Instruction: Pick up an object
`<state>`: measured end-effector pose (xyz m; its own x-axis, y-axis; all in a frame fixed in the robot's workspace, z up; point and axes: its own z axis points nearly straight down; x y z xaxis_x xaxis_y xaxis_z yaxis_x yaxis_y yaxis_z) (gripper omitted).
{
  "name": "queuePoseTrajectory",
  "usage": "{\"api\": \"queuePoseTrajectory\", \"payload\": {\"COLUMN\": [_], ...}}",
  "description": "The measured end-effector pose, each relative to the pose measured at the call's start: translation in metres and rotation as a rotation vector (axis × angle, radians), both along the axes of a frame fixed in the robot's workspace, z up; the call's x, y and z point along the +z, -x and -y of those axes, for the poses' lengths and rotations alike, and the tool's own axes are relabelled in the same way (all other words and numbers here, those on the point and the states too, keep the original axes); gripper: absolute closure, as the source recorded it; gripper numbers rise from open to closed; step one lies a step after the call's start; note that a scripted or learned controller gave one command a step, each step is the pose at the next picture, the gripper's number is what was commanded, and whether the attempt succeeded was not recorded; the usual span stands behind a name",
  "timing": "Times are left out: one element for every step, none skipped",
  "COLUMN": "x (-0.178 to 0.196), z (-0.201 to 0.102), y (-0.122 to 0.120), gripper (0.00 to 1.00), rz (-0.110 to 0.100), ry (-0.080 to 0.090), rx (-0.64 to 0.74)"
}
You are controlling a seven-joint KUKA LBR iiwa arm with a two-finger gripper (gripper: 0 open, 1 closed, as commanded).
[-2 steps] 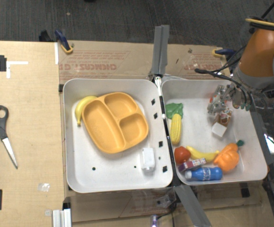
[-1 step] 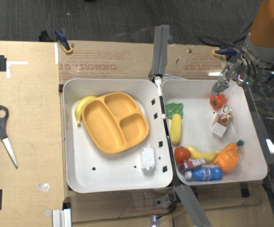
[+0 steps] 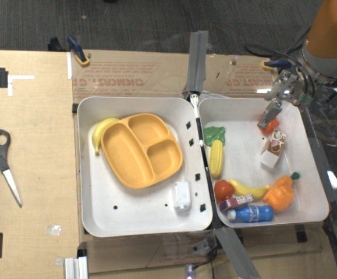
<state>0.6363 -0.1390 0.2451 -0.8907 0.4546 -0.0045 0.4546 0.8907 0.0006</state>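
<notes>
The gripper (image 3: 269, 120) hangs low over the upper part of the right bin (image 3: 314, 173), its tip just above a small red-orange object (image 3: 271, 127); whether it is gripping anything cannot be told. Nothing looks lifted yet: the corn (image 3: 216, 157), banana (image 3: 248, 189), bottle (image 3: 251, 214) and orange pepper (image 3: 280, 194) lie in that bin, so the pick appears unfinished.

Right bin (image 3: 308, 156): open floor sitting in the upper middle, between the corn (image 3: 216, 158) on the left and the carton (image 3: 272, 150) on the right. Front edge is crowding up with tomato (image 3: 223, 189), banana (image 3: 249, 188), bottle (image 3: 251, 214), orange pepper (image 3: 280, 194). Left bin (image 3: 92, 202): yellow tray (image 3: 140, 150) is taking the middle, leaving room along the front-left floor.
</notes>
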Motion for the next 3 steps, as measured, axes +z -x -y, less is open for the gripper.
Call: {"api": "queuePoseTrajectory", "payload": {"x": [-0.112,-0.152,-0.150], "z": [0.042,0.043,0.057], "y": [0.037,0.034,0.036], "gripper": [0.00,0.00,0.00], "rz": [-0.002,-0.001,0.003], "ry": [-0.001,-0.002,-0.012], "rx": [-0.166,-0.257,-0.312]}}
